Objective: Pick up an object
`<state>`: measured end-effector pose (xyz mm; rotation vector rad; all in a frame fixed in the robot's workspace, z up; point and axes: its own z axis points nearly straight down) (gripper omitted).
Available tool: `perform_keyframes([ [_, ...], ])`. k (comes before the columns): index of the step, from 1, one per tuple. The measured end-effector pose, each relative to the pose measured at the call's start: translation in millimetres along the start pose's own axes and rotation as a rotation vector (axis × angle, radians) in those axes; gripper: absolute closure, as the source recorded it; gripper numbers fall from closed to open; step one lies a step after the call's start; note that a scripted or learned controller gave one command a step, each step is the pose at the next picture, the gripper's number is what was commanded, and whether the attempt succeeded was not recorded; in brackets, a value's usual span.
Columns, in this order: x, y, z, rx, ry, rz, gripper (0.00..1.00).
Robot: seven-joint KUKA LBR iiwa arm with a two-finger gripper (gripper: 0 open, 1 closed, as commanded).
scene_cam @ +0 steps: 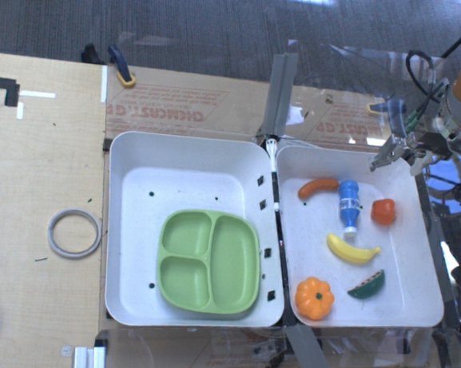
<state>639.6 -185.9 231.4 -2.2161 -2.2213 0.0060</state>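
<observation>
Camera view: gripper (395, 156) at right bin (419, 316) far edge, fingers apparently spread, empty. Banana (352, 250) mid-bin: likely light, rigid, slippery; grasp across middle.

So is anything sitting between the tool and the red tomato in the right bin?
Nothing visible does. The tool hangs over the right bin's far edge, and bare white floor separates it from the red tomato. The blue bottle lies off to the side.
</observation>
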Motion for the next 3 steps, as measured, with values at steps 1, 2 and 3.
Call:
perform_keyframes([
  [1, 18.7, 19.5, 131.3, -0.004, -0.001, 0.0, 0.0],
  [2, 18.7, 19.7, 125.5, 0.0, -0.002, -0.004, 1.0],
  [3, 104.5, 21.1, 30.7, -0.003, -0.001, -0.002, 1.0],
])
